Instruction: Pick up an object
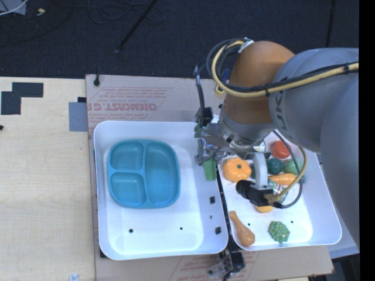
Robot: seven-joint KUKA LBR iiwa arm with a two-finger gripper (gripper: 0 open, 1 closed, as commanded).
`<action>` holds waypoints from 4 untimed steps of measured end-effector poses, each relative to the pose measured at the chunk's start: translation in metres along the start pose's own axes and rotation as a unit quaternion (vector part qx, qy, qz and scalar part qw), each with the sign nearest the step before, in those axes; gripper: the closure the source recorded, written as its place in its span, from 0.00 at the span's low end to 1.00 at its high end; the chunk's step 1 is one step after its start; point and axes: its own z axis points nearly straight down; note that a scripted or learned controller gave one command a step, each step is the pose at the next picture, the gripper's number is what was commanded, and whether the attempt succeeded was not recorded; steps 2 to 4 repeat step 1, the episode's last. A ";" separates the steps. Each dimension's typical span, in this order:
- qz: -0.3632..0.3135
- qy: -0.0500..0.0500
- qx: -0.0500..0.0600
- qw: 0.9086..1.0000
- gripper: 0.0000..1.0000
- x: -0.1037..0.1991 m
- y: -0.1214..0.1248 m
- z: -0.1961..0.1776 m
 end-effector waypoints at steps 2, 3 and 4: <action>-0.001 0.000 0.002 1.000 1.00 0.004 -0.002 0.020; -0.001 0.000 0.002 1.000 1.00 0.004 -0.002 0.020; -0.001 0.000 0.002 1.000 1.00 0.004 -0.002 0.020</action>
